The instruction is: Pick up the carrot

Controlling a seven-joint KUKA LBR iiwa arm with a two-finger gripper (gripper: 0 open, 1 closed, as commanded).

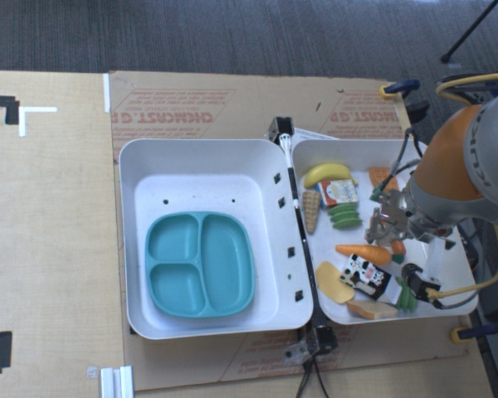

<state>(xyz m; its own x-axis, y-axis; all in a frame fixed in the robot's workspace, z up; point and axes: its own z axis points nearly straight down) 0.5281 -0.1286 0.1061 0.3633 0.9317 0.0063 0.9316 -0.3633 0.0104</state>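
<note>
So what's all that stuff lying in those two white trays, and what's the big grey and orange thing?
bins: two, white, side by side on the bench
divided plate: one, teal, left bin
banana: one, yellow, right bin, far end
carton: one, red and white, beside the banana
corn cob: one, tan, by the divider
green vegetable: one, right bin middle
carrot: one, orange, right bin, just left of the gripper
cow-patterned toy: one, black and white, below the carrot
arm: one, grey and orange, right side
gripper: one, over the right bin

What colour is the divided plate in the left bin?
Teal, or light blue-green; the divided plate shows plainly in the camera view.
</note>
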